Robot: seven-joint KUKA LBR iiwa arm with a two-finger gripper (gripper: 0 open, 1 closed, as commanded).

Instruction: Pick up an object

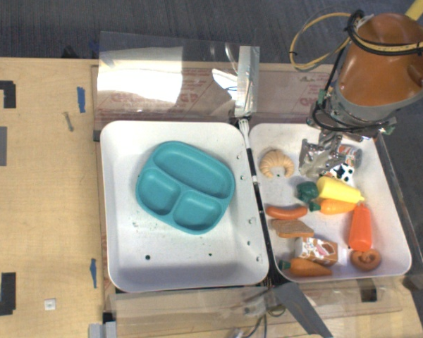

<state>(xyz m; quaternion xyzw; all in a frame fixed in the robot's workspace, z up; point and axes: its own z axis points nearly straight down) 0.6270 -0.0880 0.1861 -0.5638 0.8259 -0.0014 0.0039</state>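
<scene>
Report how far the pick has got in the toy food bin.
Done: the gripper is down inside the right bin, over the clutter near the croissant and the yellow pepper. In hand: nothing visibly held. Left: closing on one item and lifting it. The teal tray sits alone in the left bin.

A smooth, matt teal plastic tray (186,186) lay in a glossy white plastic bin (120,245); the bench (35,210) was pale, matt wood, and the gripper (323,155) showed shiny bare metal.
</scene>
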